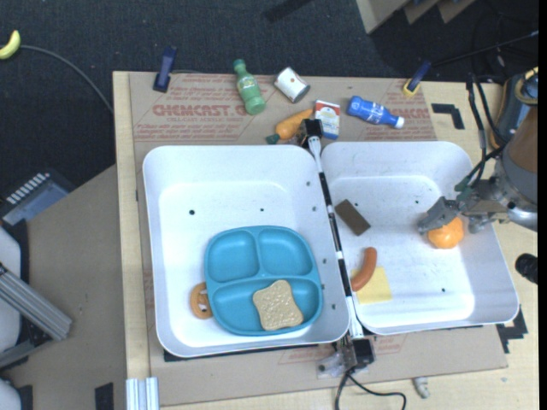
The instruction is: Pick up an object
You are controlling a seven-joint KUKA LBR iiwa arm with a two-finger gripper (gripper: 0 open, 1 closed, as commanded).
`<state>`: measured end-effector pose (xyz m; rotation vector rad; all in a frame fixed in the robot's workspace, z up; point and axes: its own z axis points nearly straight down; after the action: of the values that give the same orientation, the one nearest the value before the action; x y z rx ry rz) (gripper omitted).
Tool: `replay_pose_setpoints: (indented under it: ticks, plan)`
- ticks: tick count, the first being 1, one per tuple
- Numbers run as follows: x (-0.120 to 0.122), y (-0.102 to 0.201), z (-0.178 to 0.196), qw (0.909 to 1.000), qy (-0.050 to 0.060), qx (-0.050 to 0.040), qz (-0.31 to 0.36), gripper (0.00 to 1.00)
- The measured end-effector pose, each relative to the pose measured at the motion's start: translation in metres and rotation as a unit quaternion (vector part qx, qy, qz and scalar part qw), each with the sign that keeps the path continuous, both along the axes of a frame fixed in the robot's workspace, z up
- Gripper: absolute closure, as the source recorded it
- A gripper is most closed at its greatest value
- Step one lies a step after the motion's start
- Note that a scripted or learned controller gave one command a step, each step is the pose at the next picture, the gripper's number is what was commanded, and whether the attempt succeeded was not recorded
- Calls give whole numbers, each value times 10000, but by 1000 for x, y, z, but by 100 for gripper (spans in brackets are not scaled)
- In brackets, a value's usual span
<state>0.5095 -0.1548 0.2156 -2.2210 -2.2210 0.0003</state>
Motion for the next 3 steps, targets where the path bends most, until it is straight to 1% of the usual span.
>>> replay_pose_setpoints:
  ticks: [1, 2, 3]
  plan:
    - [21, -49, -87, 10000, 13, 3, -5, 0]
    - [52, -34, -131, 10000, -5, -3, 4, 0]
    - [125, -16, -130, 10000, -10, -1, 7, 0]
